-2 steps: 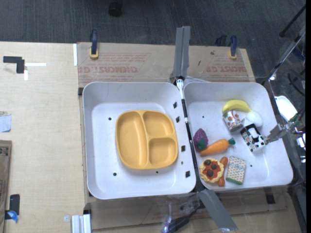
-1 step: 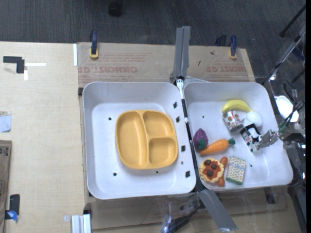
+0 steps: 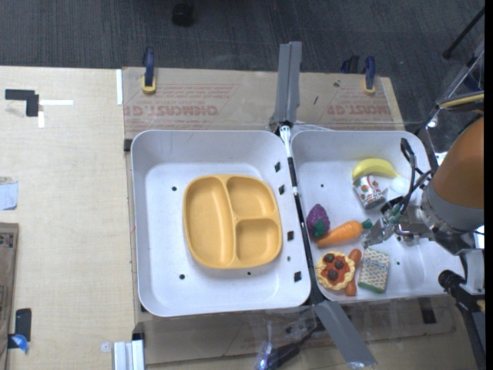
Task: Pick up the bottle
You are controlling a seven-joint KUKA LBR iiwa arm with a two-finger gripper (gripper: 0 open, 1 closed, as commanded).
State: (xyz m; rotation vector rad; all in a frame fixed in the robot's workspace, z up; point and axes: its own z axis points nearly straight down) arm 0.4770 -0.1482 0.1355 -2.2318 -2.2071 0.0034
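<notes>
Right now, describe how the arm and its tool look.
The arm is grey with a broad orange band above the wrist. Black cables loop along it toward the tool, a small cluster of silver metal and dark parts with a touch of green.

Bench (image 3: 62, 206): light wood, frame centre and left.
Bears cardboard sheet (image 3: 231, 102) and two white bins (image 3: 154, 230), side by side.

Dark grey carpet (image 3: 231, 18) across top; chair base w/ caster (image 3: 182, 12) on it; light wood bench (image 3: 62, 206) at left; cardboard sheet (image 3: 208, 102) on bench, held by 2 blue clamps (image 3: 148, 72); even overhead light, no hard shadows.
</notes>
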